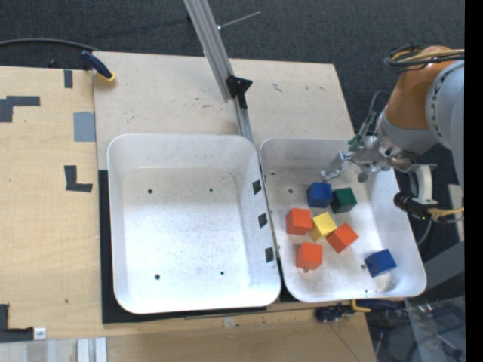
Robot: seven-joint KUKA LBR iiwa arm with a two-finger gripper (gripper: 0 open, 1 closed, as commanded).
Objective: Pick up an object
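Observation:
The right bin holds several small cubes. A blue cube and a green cube sit side by side near its middle. Below them lie an orange cube, a yellow cube and another orange cube. A third orange cube lies nearer the front, and a second blue cube sits at the front right corner. My gripper hangs low over the bin's back part, just above and behind the blue and green cubes. Nothing shows in its grasp.
The left bin stands beside the right one, and the two rims meet in the middle. A slanted metal pole rises behind the bins. The arm's orange wrist band and cables overhang the right bin's right side.

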